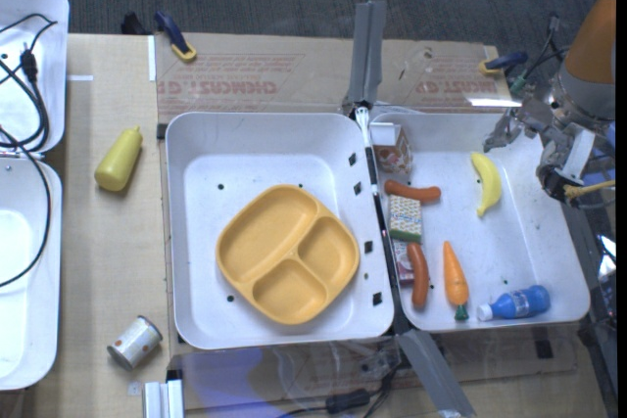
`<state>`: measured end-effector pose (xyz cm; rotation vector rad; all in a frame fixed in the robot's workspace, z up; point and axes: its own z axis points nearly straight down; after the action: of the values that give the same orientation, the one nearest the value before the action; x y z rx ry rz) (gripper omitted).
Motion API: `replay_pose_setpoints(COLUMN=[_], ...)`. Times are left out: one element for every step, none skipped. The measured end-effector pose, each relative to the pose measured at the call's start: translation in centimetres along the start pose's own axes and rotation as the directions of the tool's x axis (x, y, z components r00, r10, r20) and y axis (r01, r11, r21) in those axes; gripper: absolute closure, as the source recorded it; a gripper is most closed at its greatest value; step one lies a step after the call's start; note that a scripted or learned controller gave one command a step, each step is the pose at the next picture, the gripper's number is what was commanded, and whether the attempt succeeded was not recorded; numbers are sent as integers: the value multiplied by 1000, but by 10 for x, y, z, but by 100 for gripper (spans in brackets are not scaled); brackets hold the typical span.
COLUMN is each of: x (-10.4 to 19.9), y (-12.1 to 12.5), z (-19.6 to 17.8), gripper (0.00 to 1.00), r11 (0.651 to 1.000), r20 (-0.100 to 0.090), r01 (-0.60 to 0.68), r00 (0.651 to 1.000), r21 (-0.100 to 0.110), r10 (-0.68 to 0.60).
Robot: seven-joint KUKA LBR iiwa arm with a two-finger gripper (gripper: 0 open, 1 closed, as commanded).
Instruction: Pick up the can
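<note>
Can (pixel 134 341): on its side on the bench at 7 o'clock, outside the left bin (pixel 186 210), well apart from the gripper (pixel 563 157). Gripper: 3 o'clock, over the right bin's (pixel 549 240) edge; finger spread not readable. Left bin: yellow tray (pixel 286 254). Right bin: banana (pixel 487 183), carrot (pixel 455 276), two sausages (pixel 412 193), blue bottle (pixel 517 303). Mustard bottle (pixel 119 159) at 9 o'clock on the bench.
</note>
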<state>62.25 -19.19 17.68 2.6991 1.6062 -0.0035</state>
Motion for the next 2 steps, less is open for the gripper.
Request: replay_pose_setpoints(x=[18, 49], y=[15, -33], z=[-38, 60], gripper=[0, 0], r11=[997, 984], r20=[0, -1], r01=[-73, 179], r00=[997, 984], r21=[-1, 2], r10=[73, -179])
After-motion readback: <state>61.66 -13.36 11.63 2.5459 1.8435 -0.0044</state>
